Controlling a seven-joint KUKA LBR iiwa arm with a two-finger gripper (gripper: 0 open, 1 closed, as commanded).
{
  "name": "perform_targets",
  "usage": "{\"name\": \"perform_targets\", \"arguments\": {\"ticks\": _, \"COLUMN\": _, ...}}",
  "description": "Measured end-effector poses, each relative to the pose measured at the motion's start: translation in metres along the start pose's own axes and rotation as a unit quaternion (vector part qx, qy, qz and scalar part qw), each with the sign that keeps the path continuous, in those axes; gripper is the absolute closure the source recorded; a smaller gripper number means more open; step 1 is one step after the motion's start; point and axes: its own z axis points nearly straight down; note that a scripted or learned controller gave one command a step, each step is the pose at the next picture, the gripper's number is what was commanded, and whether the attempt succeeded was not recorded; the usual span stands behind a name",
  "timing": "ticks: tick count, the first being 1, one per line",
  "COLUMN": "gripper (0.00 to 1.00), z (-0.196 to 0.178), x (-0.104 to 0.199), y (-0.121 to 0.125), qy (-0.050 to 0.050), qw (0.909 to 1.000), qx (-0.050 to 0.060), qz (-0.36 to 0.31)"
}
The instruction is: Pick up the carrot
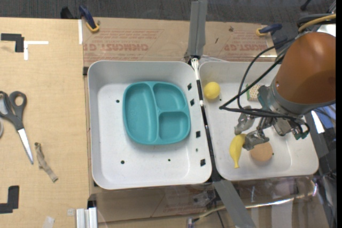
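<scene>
The gripper [255, 133] hangs low in the right bin [299, 167], just above a banana [235, 149] and a tan round item [261, 154]; its state cannot be told. No carrot can be identified, so the pick looks undone.

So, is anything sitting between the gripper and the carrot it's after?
I cannot tell which thing is the carrot, so that can't be judged. The gripper is in the right bin, close to a banana and a round tan thing. A lemon lies farther off. The arm covers part of that bin.
</scene>
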Motion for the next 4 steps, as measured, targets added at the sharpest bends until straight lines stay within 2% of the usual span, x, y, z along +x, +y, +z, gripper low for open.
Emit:
{"name": "perform_targets", "arguments": {"ticks": 1, "gripper": 0.0, "z": 0.0, "x": 0.0, "y": 0.0, "qy": 0.0, "qw": 1.0, "qx": 0.0, "qz": 0.0}}
{"name": "perform_targets", "arguments": {"ticks": 2, "gripper": 0.0, "z": 0.09, "x": -0.009, "y": -0.026, "qy": -0.013, "qw": 0.9994, "qx": 0.006, "qz": -0.032}}
{"name": "perform_targets", "arguments": {"ticks": 3, "gripper": 0.0, "z": 0.083, "x": 0.008, "y": -0.092, "qy": 0.0, "qw": 0.9975, "qx": 0.001, "qz": 0.07}}
{"name": "perform_targets", "arguments": {"ticks": 4, "gripper": 0.0, "z": 0.1, "x": 0.008, "y": -0.073, "qy": 0.001, "qw": 0.8851, "qx": 0.001, "qz": 0.465}}
